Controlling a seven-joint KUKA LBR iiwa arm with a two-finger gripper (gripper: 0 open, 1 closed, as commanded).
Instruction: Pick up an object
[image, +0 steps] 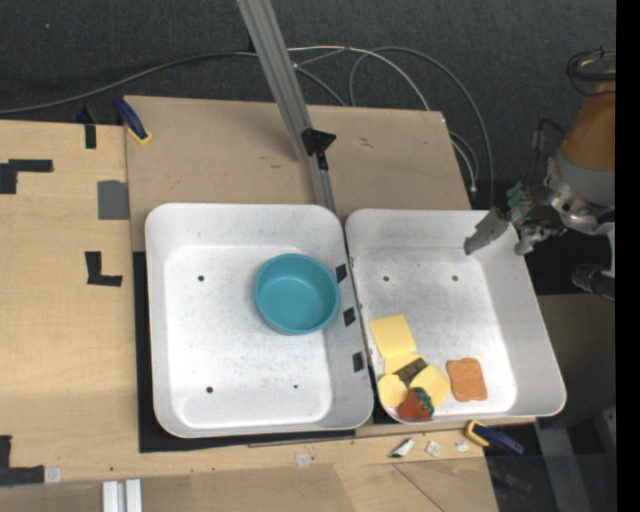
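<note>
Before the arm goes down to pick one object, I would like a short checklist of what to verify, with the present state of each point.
1. Gripper carries nothing: ok, no object shows at its fingers.
2. Finger opening: cannot tell, the tip is too small and blurred.
3. Gripper above a target: not ok, it sits at the right bin's far right rim, away from the objects.
4. Targets in the right bin: ok, the yellow block and the orange piece lie apart from each other.
5. Crowded cluster at the near edge: not ok, its pieces touch.
6. Blue bowl in the left bin: ok, upright and alone.
</note>
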